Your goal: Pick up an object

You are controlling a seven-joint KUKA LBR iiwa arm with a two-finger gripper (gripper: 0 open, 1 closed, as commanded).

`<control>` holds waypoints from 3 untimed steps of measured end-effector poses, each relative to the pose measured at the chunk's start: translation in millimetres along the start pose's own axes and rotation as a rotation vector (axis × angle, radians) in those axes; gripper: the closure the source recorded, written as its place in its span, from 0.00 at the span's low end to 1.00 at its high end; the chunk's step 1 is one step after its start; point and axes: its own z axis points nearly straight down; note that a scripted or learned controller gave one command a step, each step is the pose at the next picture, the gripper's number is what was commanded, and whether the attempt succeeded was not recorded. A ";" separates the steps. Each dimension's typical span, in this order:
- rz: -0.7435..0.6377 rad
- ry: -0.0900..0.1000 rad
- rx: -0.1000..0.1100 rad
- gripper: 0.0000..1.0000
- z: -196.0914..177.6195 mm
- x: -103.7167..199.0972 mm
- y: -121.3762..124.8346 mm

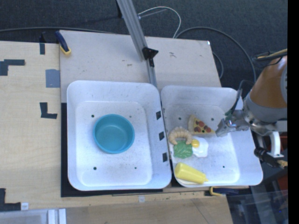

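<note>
Two white bins sit side by side on my bench, and my arm point(268, 94) comes in from the right. It is grey with a big orange band, and it leans over the right edge of the right bin point(243, 171). The gripper point(223, 127) hangs low at the end of the arm, just inside that bin near its right wall. It looks small and blurry from up here, so I cannot tell how its tip is set. I see nothing held by it.

The left bin point(79, 167) has one thing in it, a round blue bowl point(114, 133). The bowl stands upright a bit left of the middle.

The right bin has a bunch of toy food. A pizza slice point(199, 125) lies near the middle, tan with red dots on it. It is just left of the gripper, very near, but I cannot tell if they touch. Below it and to the left is a tan curved thing point(179, 134), bent like an arch. A green leafy toy point(183, 150) lies right under that, touching it. A fried egg point(200, 147), white with a yellow spot, sits just beside the green toy on its right. A yellow corn cob point(189, 174) lies near the front edge of the bin, tilted, apart from the others.

All the toys lie flat on the bin floor.
</note>
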 end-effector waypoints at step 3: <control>-0.006 0.003 0.002 1.00 -80.7 56.1 5.9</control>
